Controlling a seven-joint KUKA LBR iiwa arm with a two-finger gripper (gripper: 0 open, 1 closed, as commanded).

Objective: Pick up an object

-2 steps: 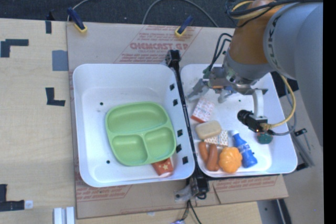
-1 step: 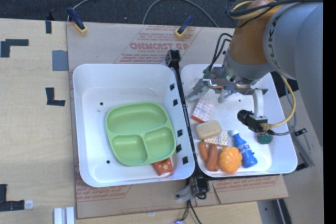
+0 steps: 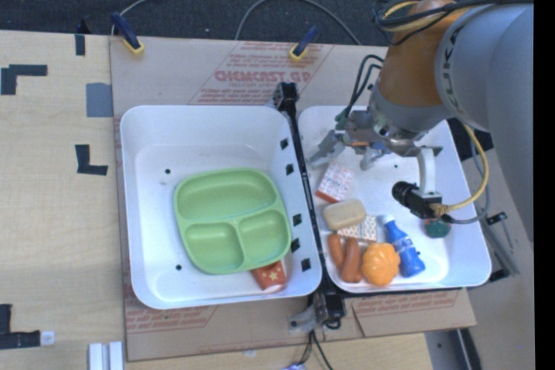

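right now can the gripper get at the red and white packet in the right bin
Probably yes. The gripper hangs just above the packet, which lies flat near the right bin's left wall with nothing on top; the tan sponge-like block sits beside it, slightly nearer the camera.

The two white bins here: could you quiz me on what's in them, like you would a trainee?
1. True or false: the green divided plate lies in the left bin.
2. Which item touches that plate's lower right edge? A) blue bottle B) small red packet C) orange fruit
3. Fill in: the tool hovers over the ____ bin, above the red-and-white packet.

Key
1. True.
2. B, the small red packet. The blue bottle and the orange fruit lie in the right bin.
3. Right.
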